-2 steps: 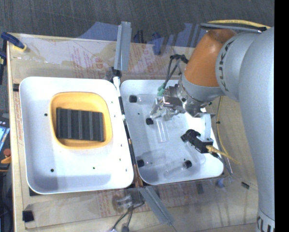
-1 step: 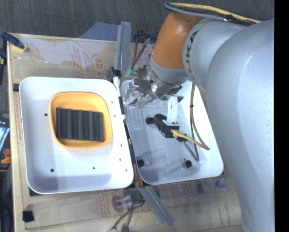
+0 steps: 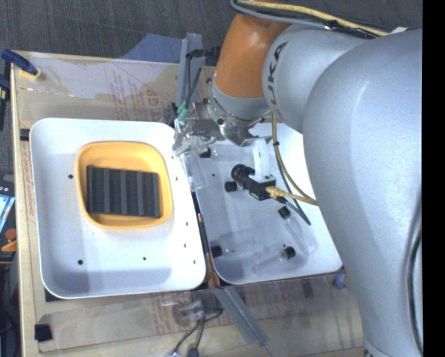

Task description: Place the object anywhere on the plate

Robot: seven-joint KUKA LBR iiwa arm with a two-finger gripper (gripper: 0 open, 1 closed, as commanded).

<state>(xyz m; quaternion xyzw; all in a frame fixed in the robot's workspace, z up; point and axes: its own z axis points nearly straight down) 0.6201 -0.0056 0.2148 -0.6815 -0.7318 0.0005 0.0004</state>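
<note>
pincer [image 3: 189, 136] hovering over right bin's [image 3: 323, 255] far-left corner, finger state impossible to tell | object: clear plastic piece [image 3: 263, 253] lying near-side in right bin, likely light, slippery, best gripped across its narrow middle | yellow plate [image 3: 123, 186] sitting in left bin [image 3: 51, 266]

KUKA iiwa arm [image 3: 356, 162]: smooth, rounded light-grey casing; glossy orange band [image 3: 245, 54] above wrist; dark lettering beside band; black-and-yellow cable [image 3: 312, 13] along top; thin yellow-tipped cable [image 3: 286, 192] trailing below wrist.
</note>
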